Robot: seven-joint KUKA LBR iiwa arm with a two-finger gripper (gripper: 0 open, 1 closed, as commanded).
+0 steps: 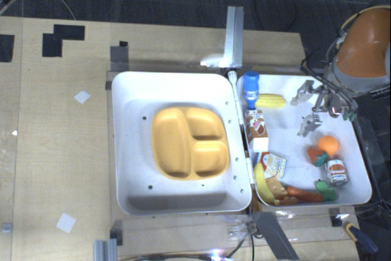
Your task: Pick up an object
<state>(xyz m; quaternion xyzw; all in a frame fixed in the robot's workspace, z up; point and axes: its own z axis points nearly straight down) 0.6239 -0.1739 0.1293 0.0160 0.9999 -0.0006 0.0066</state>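
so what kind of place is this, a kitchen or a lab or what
Most likely a robot test bench in a lab, not a kitchen: two white bins fixed on a plywood bench, toy food such as a plastic corn cob, and a robot arm reaching in.

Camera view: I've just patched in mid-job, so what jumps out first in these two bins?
The yellow three-compartment tray lies alone in the left bin. The right bin is crowded: a blue-capped bottle and corn cob at its far edge, an orange and small can on the right side. The gripper hangs over that bin's far right part.
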